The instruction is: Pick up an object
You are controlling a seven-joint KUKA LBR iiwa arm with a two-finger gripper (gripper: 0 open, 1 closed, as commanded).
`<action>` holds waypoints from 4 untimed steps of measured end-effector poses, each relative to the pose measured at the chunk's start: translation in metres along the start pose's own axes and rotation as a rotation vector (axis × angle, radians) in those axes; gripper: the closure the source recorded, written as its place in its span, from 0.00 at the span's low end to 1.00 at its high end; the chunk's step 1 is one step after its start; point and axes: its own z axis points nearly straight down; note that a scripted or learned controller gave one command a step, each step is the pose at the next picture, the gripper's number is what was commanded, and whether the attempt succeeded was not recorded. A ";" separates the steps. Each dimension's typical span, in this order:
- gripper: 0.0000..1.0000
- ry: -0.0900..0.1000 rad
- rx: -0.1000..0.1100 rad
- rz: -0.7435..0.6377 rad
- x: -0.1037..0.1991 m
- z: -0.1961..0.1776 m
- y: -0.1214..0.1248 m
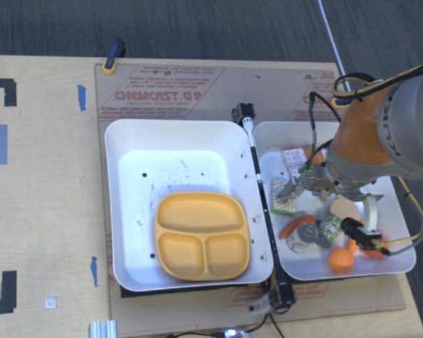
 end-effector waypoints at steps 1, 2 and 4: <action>0.00 -0.002 -0.008 0.001 0.001 -0.001 -0.008; 0.00 0.000 0.000 0.000 0.001 0.000 0.004; 0.00 -0.002 -0.011 0.001 -0.001 -0.001 -0.066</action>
